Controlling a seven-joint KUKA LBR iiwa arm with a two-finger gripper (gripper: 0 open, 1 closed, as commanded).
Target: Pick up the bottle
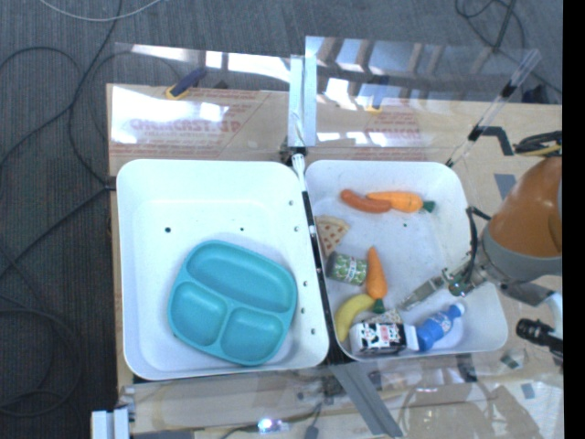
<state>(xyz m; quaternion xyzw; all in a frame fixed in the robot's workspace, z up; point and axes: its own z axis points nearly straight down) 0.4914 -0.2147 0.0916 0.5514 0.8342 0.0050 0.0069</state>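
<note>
The arm [530, 222], grey with its orange band, reaches in over the right bin [457, 186] and ends in the tool [454, 284], which hangs low near that bin's right wall; its tip is too small and blurred to tell whether it is spread or pressed together, and nothing can be seen pinched in it. Just below the tool, close to it, lies the bottle [440, 328], on its side against the bin's near wall, blue with a white end pointing away from the arm. Touching that white end, further from the tool, is a small milk carton [378, 337] with a black and white label. A thin grey rod [419, 294] slants down from the tool toward the carton. Beyond these, away from the tool, sit a banana [351, 314], a carrot [376, 273], a green can [346, 267] and a wedge of pizza [331, 235]. Above the tool, toward the bin's far wall, a second carrot [400, 201] lies end to end with a sausage [364, 201]. Well apart, in the left bin [146, 208], rests a teal divided plate [234, 302]. Both bins stand on the counter [201, 126].
</note>
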